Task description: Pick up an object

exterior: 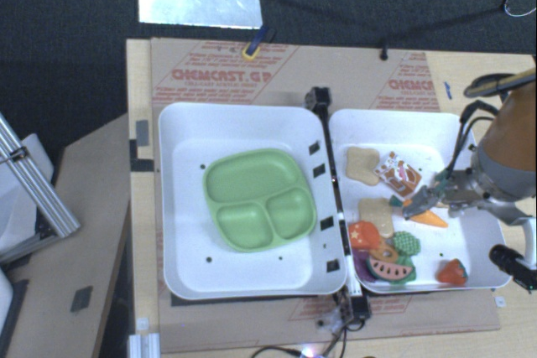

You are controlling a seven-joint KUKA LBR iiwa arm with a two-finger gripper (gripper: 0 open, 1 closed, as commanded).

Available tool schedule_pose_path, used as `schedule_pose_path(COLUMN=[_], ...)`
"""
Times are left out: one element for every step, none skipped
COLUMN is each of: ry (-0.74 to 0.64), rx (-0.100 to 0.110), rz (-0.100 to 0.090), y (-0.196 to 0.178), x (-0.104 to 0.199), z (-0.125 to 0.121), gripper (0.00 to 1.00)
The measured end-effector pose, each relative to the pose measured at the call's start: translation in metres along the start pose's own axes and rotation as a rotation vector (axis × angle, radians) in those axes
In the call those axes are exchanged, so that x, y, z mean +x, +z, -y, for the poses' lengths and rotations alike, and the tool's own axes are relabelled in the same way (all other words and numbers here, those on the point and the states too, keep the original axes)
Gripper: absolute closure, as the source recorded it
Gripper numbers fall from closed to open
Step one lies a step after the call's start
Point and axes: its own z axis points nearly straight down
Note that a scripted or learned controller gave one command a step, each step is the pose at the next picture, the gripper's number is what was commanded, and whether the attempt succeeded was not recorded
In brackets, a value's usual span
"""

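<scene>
Reaching in low over the right bin point(449, 147), a grey KUKA arm with an orange band above its wrist brings its gripper point(417, 205) down among a scatter of toy food. Taking the orange carrot piece point(431, 220) as landmark, the gripper's dark tip sits just above and to the left of it, touching or nearly so. Whether the fingers are spread or clenched cannot be told; they blur into the dark metal of the wrist, and nothing is visibly held between them.

Up and left of the carrot piece lies a red-and-white packet point(398, 173), with a tan bread slice point(363, 165) further left. A second pale slice point(377, 215) lies directly left of the carrot piece. Below and left sit a red tomato-like piece point(365, 236), a green round piece point(407, 244) and a watermelon slice point(391, 269). A strawberry point(452, 271) lies below the carrot piece, well apart from the rest. Far to the left, the other bin point(180, 180) carries a green 3-compartment tray point(256, 199).

Judging by the pose, the step in hand is the descent onto a target, most likely the carrot piece or the packet. The next move calls for the fingers to straddle 1 item alone before closing, then a straight lift; the crowding on the left invites a glancing or empty grasp.
</scene>
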Motion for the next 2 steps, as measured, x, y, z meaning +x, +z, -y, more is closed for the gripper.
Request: schedule_pose_path(ry=[-0.003, -0.002], rx=[-0.013, -0.009], rz=[0.003, 0.001], y=[-0.006, 0.037], x=[0.000, -0.004], z=[-0.003, -0.003], gripper=[0.00, 0.00])
